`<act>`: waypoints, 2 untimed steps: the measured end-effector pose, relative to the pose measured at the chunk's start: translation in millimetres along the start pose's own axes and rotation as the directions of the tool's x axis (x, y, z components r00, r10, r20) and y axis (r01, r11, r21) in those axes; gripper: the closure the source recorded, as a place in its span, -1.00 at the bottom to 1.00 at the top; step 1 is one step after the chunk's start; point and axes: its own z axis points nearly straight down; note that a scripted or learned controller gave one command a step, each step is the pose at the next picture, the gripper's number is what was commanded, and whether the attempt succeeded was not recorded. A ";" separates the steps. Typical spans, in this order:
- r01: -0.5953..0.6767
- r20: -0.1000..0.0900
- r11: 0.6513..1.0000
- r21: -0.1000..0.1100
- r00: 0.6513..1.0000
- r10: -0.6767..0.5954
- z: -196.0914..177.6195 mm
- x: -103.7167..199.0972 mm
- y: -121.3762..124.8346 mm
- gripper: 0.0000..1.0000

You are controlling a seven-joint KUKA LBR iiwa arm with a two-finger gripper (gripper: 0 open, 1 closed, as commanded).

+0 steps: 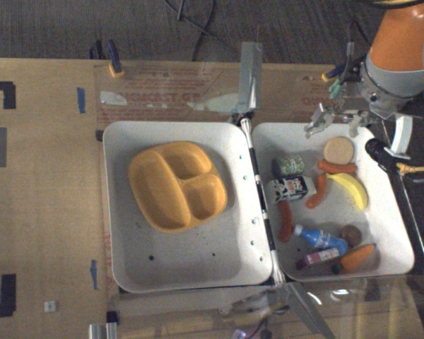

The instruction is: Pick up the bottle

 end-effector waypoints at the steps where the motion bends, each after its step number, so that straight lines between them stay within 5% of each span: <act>1: 0.129 0.000 0.992 0.000 0.992 -0.129 61.2 0.7 12.1 -1.00; 2: 0.099 0.003 0.995 -0.005 0.995 -0.099 -8.1 -29.2 13.6 -1.00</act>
